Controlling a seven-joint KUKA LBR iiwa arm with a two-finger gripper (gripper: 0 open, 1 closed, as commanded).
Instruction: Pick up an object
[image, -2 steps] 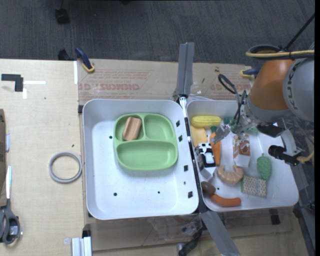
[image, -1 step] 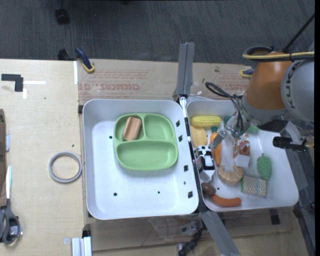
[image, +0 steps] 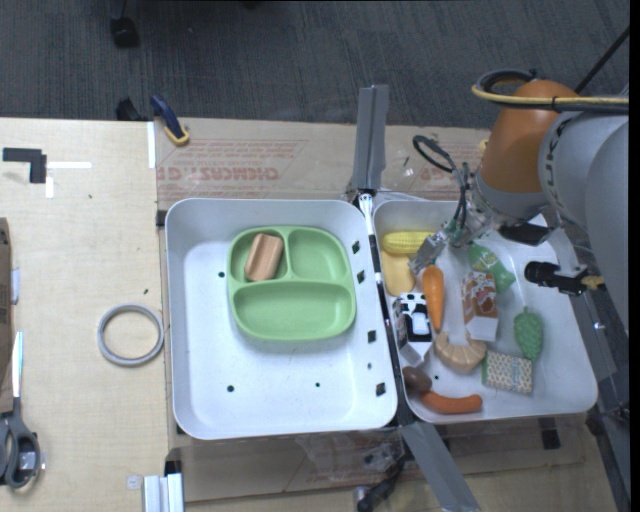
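Sausage at the bottom edge aside, gripper sits low over the crowded right bin beside corn and carrot, grip state unclear, so it'll probably snag two things or nothing.

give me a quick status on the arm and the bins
Gripper low in right bin, at corn and carrot; nothing seen held. Toys crowd close around. Green tray in left bin holds bread piece.
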